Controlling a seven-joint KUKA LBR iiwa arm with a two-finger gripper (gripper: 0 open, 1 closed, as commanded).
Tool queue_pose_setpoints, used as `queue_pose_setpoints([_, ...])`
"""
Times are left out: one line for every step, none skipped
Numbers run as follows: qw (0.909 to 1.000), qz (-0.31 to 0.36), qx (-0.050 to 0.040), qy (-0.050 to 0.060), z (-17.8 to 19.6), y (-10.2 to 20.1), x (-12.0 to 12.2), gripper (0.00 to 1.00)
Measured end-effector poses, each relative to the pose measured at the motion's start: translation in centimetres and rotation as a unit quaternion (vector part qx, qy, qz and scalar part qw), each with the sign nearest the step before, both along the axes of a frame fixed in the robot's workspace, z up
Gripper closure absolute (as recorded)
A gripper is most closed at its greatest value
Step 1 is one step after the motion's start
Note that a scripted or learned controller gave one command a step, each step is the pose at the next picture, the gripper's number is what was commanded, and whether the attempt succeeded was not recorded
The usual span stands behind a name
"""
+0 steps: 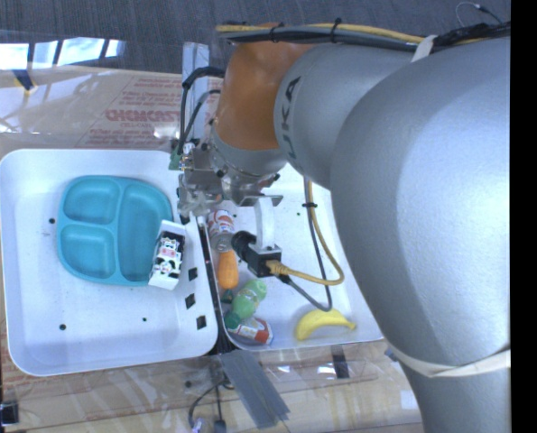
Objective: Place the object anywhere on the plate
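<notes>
Lighting bright and even. Glare on the white bin (15, 242) rim left of the blue plate (110, 228). Soft shadows. Slight overall blur; arm (412, 197) nearest camera unsharp.

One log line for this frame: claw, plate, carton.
claw: over bin divider, grip unclear | plate: blue, left bin | carton: cow-print, at plate's right edge | banana: right bin

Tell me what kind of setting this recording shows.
Most likely a robotics lab bench set up for pick-and-place trials. A large grey arm reaches over two white bins, one holding a blue divided plate and a small carton, the other toy food such as a banana.
</notes>
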State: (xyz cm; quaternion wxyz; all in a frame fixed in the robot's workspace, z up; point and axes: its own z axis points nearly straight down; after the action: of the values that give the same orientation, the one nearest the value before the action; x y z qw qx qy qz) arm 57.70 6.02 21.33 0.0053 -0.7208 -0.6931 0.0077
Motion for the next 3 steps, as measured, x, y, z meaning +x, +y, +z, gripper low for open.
queue_pose_setpoints([0.9476,0.319,0.0042,-0.005,2.8,1.8,4.0,1.00])
queue_pose_setpoints([0.9253,0.379,0.0056,-0.004,4.4,-5.5,-3.3,1.00])
queue_pose_setpoints([0.9235,0.384,0.0060,-0.003,2.8,-5.6,-2.5,1.00])
